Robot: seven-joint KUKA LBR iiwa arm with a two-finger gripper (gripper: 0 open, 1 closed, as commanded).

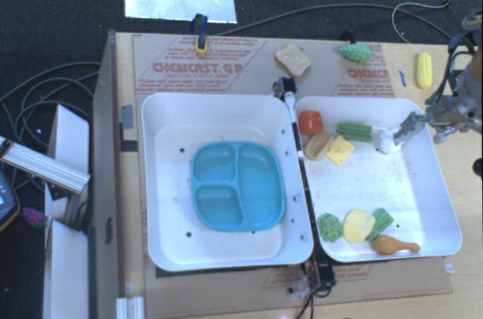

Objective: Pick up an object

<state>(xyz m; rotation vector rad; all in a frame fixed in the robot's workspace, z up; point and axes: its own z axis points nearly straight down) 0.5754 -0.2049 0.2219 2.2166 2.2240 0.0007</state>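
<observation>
The gripper (400,133) hangs low over the right bin (423,189), its fingers seemingly a little apart around a small white piece (386,145), though blur hides any grip, just right of the green vegetable (354,132).

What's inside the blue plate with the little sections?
Nothing shows in the blue plate: its three compartments look bare. It sits in the left bin. The bin floor under it is covered, so that can't be seen.

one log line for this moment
hand: right bin, upper edge | near: green toy | grasp: unclear | blue tray: left bin
</observation>
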